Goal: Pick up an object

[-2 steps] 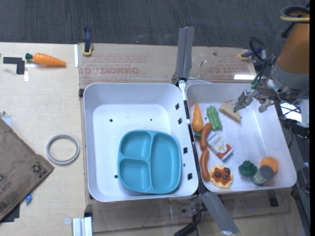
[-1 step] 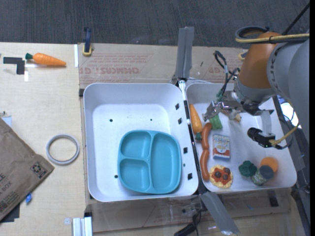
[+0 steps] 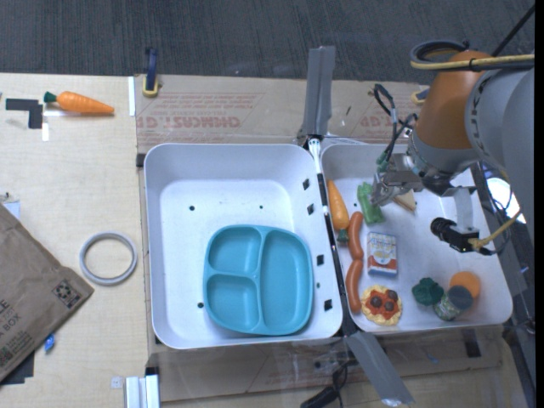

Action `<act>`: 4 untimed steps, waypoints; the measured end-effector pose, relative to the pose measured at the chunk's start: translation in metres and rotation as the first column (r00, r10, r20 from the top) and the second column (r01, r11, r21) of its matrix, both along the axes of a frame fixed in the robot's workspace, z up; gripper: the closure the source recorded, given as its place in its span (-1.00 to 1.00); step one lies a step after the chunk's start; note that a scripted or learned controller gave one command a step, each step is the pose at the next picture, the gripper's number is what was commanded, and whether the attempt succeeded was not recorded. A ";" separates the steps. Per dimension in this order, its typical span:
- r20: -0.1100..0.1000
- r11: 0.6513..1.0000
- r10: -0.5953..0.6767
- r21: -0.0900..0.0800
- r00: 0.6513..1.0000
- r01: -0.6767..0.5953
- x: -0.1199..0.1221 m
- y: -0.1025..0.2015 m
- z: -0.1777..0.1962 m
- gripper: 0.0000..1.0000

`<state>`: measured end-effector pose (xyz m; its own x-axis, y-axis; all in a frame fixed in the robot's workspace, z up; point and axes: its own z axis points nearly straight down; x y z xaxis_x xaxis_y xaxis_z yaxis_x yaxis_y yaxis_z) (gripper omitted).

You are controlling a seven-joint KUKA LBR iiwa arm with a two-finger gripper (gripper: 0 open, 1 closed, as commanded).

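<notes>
Divided plate (image 3: 258,279) in left bin (image 3: 170,228); right bin (image 3: 489,308) beside it holds sausages (image 3: 354,257), pizza (image 3: 382,305), carton (image 3: 382,253); tape ring (image 3: 108,257) left on bench (image 3: 59,185).

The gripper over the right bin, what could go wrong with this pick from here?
1. The gripper sits right by a green item and a carrot; it may nudge one while reaching for the other.
2. The sausages, small box and pizza slice lie packed together, so a grab could catch two things or slip.
</notes>
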<state>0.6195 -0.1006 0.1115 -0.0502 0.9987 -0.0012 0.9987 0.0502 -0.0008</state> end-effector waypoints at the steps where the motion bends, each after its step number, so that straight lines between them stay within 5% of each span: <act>1: 0.000 1.000 0.000 0.000 1.000 0.000 0.000 0.000 0.000 -1.00; 2: 0.001 0.997 0.081 0.000 0.997 -0.081 0.011 -0.001 -0.019 -1.00; 3: 0.002 0.997 0.079 -0.001 0.997 -0.079 0.011 -0.001 -0.010 1.00; 4: 0.000 1.000 -0.021 0.000 1.000 0.021 -0.003 0.067 0.080 1.00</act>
